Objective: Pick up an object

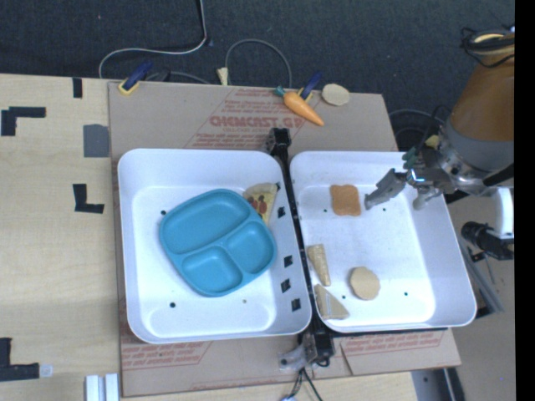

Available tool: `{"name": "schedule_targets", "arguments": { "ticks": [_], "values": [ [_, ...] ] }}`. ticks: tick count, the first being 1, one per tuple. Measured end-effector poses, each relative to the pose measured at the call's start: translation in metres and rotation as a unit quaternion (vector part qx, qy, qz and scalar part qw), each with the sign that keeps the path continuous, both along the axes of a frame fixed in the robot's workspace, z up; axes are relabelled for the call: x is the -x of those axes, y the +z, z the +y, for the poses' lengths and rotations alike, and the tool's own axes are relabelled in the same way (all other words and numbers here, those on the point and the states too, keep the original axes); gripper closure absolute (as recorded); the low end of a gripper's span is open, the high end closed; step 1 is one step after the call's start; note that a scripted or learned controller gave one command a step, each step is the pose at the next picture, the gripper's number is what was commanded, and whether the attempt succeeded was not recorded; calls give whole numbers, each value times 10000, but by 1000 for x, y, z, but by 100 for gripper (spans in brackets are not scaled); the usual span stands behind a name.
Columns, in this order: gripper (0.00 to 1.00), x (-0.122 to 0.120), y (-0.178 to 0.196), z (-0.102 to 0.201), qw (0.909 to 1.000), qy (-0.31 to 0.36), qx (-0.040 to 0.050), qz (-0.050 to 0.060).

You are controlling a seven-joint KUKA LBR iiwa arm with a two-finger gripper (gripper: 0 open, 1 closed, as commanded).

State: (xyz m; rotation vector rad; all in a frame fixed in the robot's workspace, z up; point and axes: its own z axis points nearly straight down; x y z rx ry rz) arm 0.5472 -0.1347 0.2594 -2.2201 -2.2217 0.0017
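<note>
My pincer (386,192) hovers just right of the brown biscuit (344,200), empty and slightly parted, ready to grab.

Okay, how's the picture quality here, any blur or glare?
In the camera view, lighting is even, with soft shadows; the white plastic bins look bright but not blown out; the blue divided plastic plate is sharp, while the grey arm's gripper looks slightly soft.
</note>
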Motion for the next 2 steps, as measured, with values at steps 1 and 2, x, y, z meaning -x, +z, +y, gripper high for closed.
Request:
{"name": "schedule_targets", "arguments": {
  "ticks": [1,2],
  "values": [
    [0,-60,-98,6,10000,17,1,10],
    [0,-105,-178,1,10000,16,19,-29]
  ]
}}
